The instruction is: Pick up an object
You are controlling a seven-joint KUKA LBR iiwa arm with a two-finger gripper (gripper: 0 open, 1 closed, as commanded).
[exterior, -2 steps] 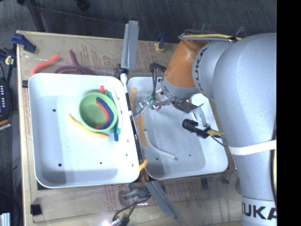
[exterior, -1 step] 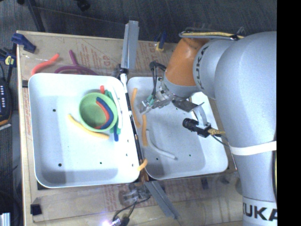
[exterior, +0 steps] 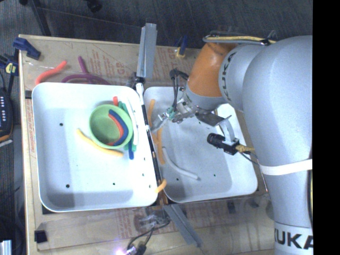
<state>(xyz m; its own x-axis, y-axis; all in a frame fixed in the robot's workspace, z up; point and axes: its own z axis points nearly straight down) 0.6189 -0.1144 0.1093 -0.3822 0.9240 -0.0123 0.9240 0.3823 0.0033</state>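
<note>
the arm (exterior: 265, 89) comes in from the right, with its gripper (exterior: 159, 122) low over the right bin (exterior: 212, 179), near that bin's left wall. an orange strip (exterior: 158, 145) lies just beside it, and a pale tube (exterior: 183, 171) sits further in. the left bin (exterior: 79, 190) has a green bowl (exterior: 109, 125) resting on a yellow strip (exterior: 98, 144).

A bowl (exterior: 110, 125) sits in the left bin (exterior: 58, 185) (near its right wall), with the right bin (exterior: 234, 187) beside it.
</note>
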